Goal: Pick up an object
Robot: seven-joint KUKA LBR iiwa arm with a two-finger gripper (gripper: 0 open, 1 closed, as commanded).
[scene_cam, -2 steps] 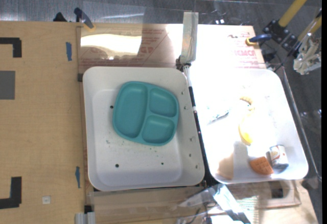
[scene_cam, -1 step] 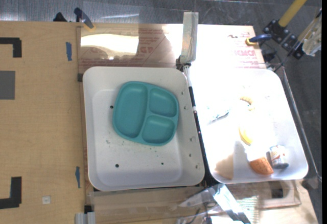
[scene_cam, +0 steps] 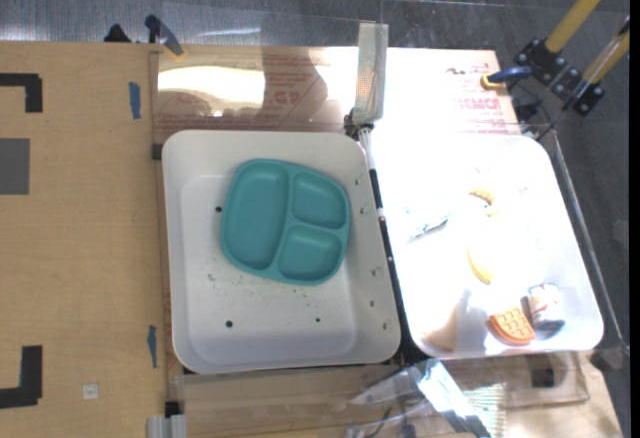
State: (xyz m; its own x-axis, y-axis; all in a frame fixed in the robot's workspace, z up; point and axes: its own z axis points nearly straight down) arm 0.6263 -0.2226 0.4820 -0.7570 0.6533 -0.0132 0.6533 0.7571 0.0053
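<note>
Camera view, and nothing is lifted yet: all of the pick is left to do. Nearest us in the right bin (scene_cam: 560, 176), a waffle-shaped orange toy (scene_cam: 512, 325) lies touching a small silvery item (scene_cam: 545, 305), a cone-like pale piece (scene_cam: 452, 328) just beside them. Further in, a yellow slice (scene_cam: 480, 266), then a small yellow bit (scene_cam: 484, 196). The left bin (scene_cam: 190, 226) bears 1 teal divided plate (scene_cam: 284, 221). As for the jaws, I cannot tell their state.

Arm, hand nowhere over bench; likely parked off right.
</note>
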